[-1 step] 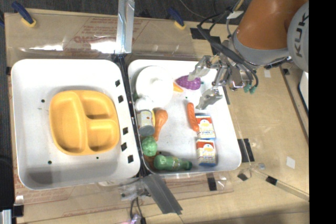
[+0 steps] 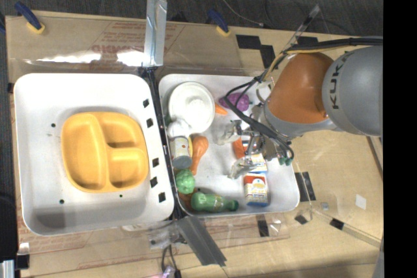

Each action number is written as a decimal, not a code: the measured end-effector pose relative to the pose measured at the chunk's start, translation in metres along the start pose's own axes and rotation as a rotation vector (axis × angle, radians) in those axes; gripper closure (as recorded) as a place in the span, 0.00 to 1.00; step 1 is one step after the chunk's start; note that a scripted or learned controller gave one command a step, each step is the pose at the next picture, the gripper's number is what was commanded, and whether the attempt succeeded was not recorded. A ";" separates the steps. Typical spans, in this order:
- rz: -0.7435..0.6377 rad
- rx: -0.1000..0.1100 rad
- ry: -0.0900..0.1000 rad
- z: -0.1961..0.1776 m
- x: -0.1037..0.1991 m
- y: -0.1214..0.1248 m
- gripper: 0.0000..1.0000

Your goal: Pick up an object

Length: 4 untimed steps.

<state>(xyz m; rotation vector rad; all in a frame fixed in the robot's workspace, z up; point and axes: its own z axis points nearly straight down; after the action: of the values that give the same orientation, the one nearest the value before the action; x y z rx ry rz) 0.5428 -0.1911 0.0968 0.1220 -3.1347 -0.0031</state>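
The grey arm reaches in from the right, orange band above the right bin, its gripper pointing down among the objects with fingers slightly apart around nothing, just above the small carton and right of the carrot

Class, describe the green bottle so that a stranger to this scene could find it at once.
Look in the right white bin, along its near edge. The green bottle lies on its side there, beside a small carton. It is the one long, dark green item, unlike the round green ball next to it.
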 end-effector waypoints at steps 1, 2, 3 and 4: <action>0.086 0.001 -0.006 0.005 0.023 0.006 0.00; 0.226 0.002 -0.011 0.004 0.040 0.039 0.00; 0.183 0.002 -0.008 0.004 0.053 0.013 0.00; 0.115 0.002 -0.008 0.004 0.035 -0.001 0.00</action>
<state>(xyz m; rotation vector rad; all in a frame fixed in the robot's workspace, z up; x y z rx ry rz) 0.5080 -0.1951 0.0931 -0.0591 -3.1444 0.0006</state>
